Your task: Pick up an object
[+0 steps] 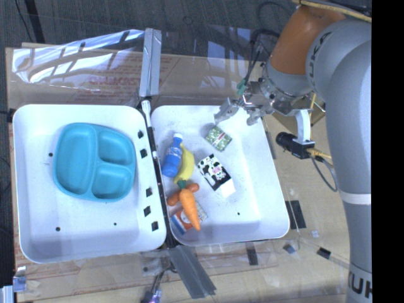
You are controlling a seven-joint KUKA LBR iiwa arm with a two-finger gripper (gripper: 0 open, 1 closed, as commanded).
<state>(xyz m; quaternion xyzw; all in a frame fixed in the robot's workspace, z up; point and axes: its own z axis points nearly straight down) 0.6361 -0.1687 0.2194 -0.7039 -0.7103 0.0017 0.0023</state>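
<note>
Camera view | gripper (240,114) fingers spread, holding nothing | carrot (190,207) lies lengthwise, leaf end toward banana (185,163)

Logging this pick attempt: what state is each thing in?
End effector: above right bin's far edge, holding nothing visible.
Blue bottle: lying down.
Banana: lying beside bottle.
Carrot: lying flat.
Cow-print carton: on its side.
Green packet: flat.
Blue tray: upright in left bin.

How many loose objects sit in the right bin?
6: green packet near the far wall; blue bottle, banana, cow-print carton mid-bin; carrot over a small carton nearest. More may hide beneath.
</note>
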